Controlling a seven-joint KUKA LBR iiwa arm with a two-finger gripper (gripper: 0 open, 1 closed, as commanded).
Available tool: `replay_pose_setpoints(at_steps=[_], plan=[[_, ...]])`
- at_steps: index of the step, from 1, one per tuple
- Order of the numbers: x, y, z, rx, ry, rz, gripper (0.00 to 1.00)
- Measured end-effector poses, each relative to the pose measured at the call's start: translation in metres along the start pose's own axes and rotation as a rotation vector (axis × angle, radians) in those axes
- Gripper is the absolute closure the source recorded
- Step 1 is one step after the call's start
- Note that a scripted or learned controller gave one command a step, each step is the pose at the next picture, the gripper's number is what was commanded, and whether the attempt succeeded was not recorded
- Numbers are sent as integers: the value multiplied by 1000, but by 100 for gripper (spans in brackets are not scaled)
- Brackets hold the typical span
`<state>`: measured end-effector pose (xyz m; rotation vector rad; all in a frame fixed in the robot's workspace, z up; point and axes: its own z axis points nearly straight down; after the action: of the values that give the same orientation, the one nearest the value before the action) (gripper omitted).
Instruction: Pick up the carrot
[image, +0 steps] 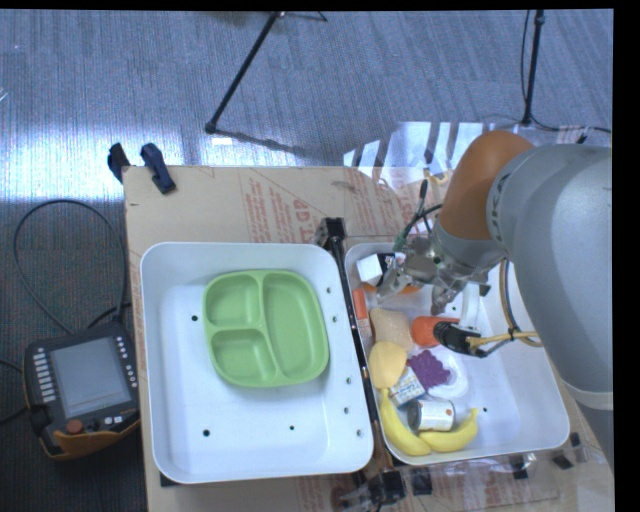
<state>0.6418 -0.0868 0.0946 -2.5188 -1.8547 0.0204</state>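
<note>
The carrot (433, 328) (probably light, stiff, slick plastic) looks best pinched across its thick middle; whether the hand (440, 292) is open cannot be told.

Even, fairly bright overhead light, slightly cool blue tint. Pale glare band across ribbed floor (150, 130) at upper left. Crinkled foil (420, 145) behind bench throws bright reflections. White bins (170, 300) near overexposed, little surface detail. Soft, short shadows under green tray (267, 327). Overall image soft, low resolution; small items in right bin (530, 400) smeared, edges unclear. Arm (560, 260) close to camera, slightly blurred.
</note>
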Motion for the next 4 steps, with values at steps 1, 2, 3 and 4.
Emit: replay_pose_setpoints(at_steps=[1, 2, 3, 4], plan=[[0, 0, -10, 1, 1, -2, 100], [-1, -1, -9, 8, -2, -4, 0], [-32, -68, 5, -16, 7, 130, 0], [-32, -67, -6, -16, 12, 134, 100]])
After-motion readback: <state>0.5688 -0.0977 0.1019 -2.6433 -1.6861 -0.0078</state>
